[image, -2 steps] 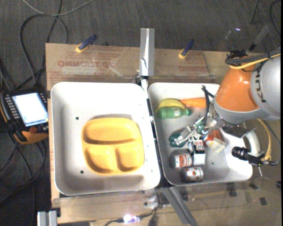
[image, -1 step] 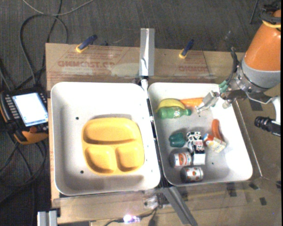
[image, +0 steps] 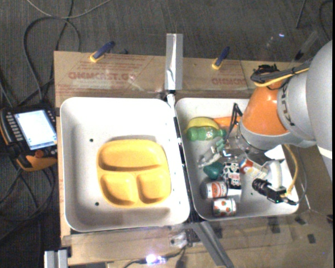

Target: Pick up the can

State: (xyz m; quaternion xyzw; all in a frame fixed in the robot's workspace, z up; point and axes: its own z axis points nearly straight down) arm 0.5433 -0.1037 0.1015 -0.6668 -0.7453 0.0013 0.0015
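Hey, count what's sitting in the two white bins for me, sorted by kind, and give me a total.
Yellow divided plastic tray: 1
Red-and-white cans: 2
Yellow-green plastic fruit: 1
Small teal item: 1
Total clearly visible: 5; more clutter under the arm can't be made out.

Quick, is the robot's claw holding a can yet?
Gripper: it sits low in the right bin, above the two cans. Its fingers are too cluttered to read, so a hold cannot be told.

At centre left, a yellow tray (image: 135, 171) sits in the white left bin (image: 72, 149). In the white right bin (image: 190, 149), lower right: a red can (image: 216, 190), a white can with red spots (image: 224, 206) (pattern blurred), and a yellow-green bottle (image: 203, 133).
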